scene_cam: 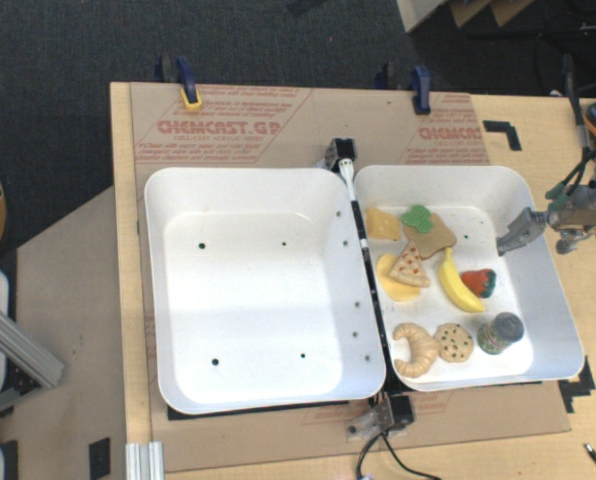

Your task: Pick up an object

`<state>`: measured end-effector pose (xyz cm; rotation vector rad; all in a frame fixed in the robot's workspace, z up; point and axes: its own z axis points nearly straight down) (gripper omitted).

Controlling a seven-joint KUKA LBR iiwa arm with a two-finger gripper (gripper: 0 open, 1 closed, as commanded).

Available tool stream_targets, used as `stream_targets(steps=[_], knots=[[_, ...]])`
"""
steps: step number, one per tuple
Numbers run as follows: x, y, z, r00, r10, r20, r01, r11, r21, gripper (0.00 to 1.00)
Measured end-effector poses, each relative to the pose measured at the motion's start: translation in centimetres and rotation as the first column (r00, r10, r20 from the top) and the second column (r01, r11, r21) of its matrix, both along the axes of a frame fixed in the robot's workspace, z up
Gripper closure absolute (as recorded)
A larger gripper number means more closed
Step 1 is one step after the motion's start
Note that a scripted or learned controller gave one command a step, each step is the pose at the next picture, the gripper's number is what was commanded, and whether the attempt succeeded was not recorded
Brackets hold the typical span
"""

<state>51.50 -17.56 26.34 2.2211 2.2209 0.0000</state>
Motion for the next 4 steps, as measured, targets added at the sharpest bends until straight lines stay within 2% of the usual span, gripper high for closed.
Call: stream_targets(steps=[1,2,3,4], knots=[[0.6,2.9,-12.3,1.0,0.002,-0.009,-0.002,1.0,0.004,0.0],[5.5,3.2,-17.9,1.0,0.002,0.009,-0.002,1.0,-0.004,0.0],[5.1,3.2,-16.8,1.0,-0.001,0.003,0.001,1.0,-0.002,1.0],[6.4,13.0,-7.3,1.0,0.01,0.009,-0.01,1.0,0.002,1.0]])
